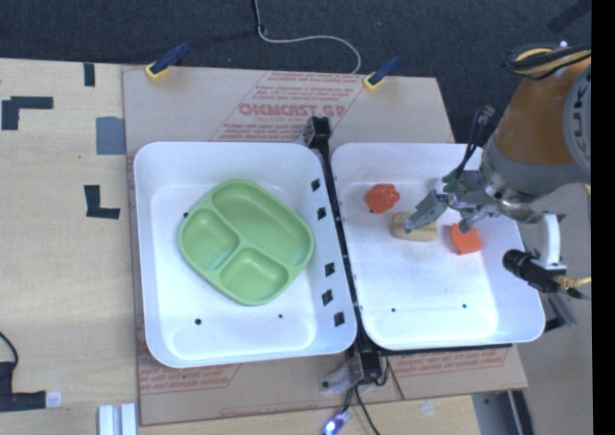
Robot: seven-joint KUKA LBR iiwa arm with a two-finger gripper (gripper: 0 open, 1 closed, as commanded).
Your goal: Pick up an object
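Note:
In the right bin lie three small things: a red lumpy piece, a tan flat piece and an orange block. My gripper hangs low over the bin between the tan piece and the orange block. It is open. One finger reaches over the tan piece's right end, the other stands just above the orange block. Nothing sits between the fingers.
A green divided plate lies in the left bin. A black divider runs between the bins. The arm's grey and orange wrist looms over the right bin's far right side.

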